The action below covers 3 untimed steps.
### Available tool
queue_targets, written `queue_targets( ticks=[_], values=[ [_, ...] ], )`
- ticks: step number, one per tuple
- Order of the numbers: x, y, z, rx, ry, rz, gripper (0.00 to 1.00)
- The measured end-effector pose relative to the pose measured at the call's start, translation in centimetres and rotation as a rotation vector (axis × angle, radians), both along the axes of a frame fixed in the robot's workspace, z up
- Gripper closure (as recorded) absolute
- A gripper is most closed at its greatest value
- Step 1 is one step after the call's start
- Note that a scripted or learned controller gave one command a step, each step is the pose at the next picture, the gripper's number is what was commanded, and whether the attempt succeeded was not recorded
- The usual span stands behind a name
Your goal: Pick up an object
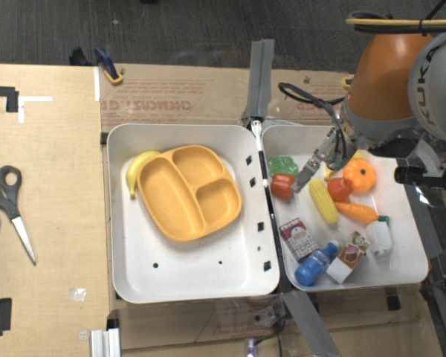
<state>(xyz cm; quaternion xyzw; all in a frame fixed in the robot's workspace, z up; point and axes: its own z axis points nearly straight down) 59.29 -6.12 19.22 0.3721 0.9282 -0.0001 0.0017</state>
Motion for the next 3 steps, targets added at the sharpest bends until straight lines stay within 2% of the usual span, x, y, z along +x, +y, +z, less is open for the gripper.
queue_targets(
  ticks=[1, 2, 3],
  values=[
    [-1.9, -4.4, -8.9, 0.000, 0.003, -0.021, 0.00],
    [4.6, -4.9, -9.9, 0.000, -0.001, -0.335, 0.00],
    [-0.4, -5.6, -10.0, 0.001, 0.003, -0.266, 0.00]
  ],
)
